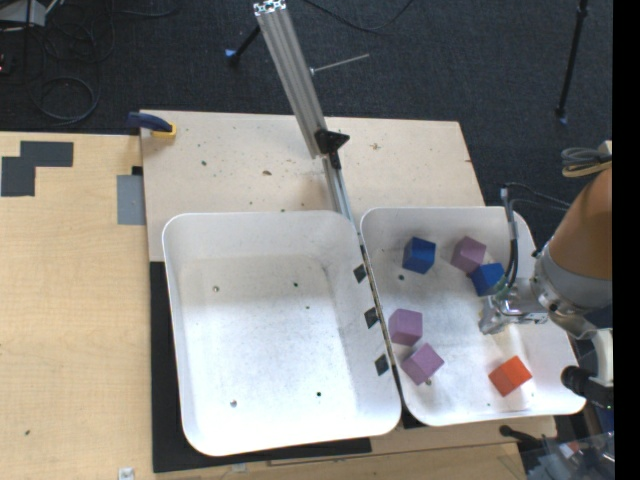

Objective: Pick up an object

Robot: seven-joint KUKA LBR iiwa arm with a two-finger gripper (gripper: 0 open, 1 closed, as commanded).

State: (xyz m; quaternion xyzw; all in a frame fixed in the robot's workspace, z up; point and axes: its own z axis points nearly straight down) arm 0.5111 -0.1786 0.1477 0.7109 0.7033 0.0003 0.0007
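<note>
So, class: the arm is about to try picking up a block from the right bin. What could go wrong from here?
1. The claw sits close beside a blue block, which itself lies next to a purple block; a grab could nudge both rather than lift one.
2. The orange block lies near the right bin's front wall, so the claw might strike the wall.
3. Two purple blocks lie close together by the divider, so one may be knocked.
</note>
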